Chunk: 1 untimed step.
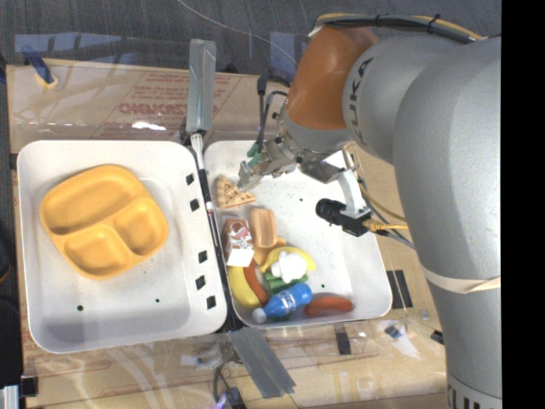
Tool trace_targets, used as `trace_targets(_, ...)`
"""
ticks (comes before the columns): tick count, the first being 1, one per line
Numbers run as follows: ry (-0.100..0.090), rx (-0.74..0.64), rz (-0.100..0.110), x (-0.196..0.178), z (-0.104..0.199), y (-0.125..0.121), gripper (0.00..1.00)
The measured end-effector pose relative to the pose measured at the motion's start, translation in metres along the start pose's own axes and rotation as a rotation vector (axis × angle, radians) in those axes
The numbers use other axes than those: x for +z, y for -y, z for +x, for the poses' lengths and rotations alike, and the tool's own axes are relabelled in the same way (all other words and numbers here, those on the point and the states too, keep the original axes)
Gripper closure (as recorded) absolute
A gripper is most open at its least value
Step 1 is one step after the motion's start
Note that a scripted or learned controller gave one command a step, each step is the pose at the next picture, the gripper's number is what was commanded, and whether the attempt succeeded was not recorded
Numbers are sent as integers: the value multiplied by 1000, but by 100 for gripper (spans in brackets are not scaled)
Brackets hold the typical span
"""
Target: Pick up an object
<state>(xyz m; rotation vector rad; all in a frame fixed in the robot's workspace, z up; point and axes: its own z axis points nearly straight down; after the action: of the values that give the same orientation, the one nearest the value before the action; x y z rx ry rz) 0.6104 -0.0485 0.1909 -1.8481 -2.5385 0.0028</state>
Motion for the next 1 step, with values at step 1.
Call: trace_targets(1, 0, 0, 0, 0, 0, 0, 0)
